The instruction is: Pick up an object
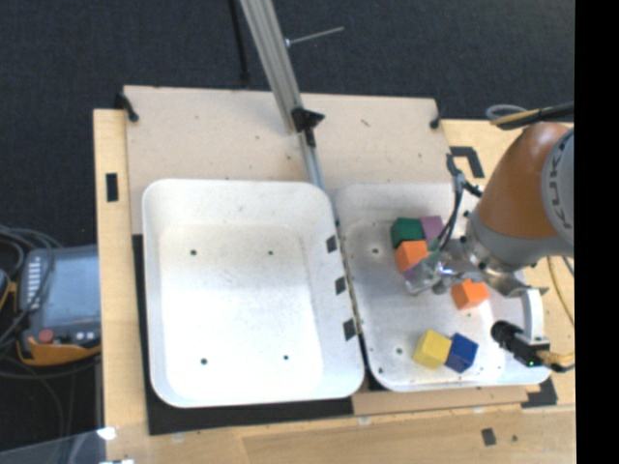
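Several small blocks lie in the right bin [379, 361]. A green block [407, 230], a purple block [431, 227] and an orange block [412, 253] are clustered near the bin's far side. My gripper [432, 275] hangs just below that cluster, right beside the orange block, and something pale purple [416, 274] shows at its tip. A second orange block [471, 293] lies just right of the gripper. Near the front of the bin, a yellow block [432, 348] and a blue block [462, 352] sit touching. The arm's orange band hides part of the bin's right side.
The left bin [242, 293] stands beside the right one, their walls meeting at the middle. A slanted metal rail [276, 56] rises from behind the bins. A grey device with cables [58, 298] sits off the bench to the left.
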Robot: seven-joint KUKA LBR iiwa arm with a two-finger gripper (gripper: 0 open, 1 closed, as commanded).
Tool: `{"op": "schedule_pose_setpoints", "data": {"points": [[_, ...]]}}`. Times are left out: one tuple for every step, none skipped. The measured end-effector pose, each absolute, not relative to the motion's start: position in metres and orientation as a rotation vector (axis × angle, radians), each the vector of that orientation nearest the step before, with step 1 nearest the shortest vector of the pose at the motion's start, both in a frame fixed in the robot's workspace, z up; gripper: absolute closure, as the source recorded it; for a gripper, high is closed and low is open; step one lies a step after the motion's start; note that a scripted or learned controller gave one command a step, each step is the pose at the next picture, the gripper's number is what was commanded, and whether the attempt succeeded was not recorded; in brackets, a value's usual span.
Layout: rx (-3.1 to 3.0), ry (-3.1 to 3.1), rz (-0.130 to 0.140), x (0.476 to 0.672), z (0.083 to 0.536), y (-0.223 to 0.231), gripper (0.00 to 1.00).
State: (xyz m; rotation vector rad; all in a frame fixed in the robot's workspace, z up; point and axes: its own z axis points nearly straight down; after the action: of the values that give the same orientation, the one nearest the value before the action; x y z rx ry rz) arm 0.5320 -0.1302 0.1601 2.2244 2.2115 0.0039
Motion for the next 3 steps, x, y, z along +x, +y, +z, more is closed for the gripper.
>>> {"op": "schedule_pose_setpoints", "data": {"points": [[2.214, 2.221, 0.004, 0.535, 0.204, -0.135, 1.0], [2.213, 2.22, 0.006, 0.537, 0.258, -0.136, 1.0], [2.214, 2.228, 0.001, 0.53, 0.244, -0.084, 1.0]]}}
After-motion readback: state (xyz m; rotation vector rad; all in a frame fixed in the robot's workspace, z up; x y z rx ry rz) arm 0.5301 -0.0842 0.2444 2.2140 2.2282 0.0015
